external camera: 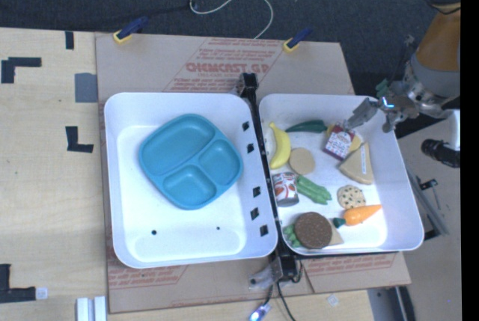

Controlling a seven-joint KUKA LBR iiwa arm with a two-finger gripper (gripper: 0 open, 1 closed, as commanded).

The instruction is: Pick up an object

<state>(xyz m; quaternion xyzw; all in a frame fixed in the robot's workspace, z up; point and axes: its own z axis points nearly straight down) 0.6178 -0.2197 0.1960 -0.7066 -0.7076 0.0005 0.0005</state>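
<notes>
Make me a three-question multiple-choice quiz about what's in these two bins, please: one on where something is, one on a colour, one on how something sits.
1. Where is the tray?
A. left bin
B. right bin
C. on the bench outside the bins

2. What colour is the tray?
A. red
B. blue
C. yellow

3. How does the gripper stand to the carrot?
A. clamped on it
B. touching it
C. well apart from it

Answers: 1 A, it lies in the left bin. 2 B, it is light blue. 3 C, the gripper is at the right bin's far edge, the carrot near its front.

Blue divided plate [191,160], cardboard sheet [224,65], white cable [224,4]
</notes>
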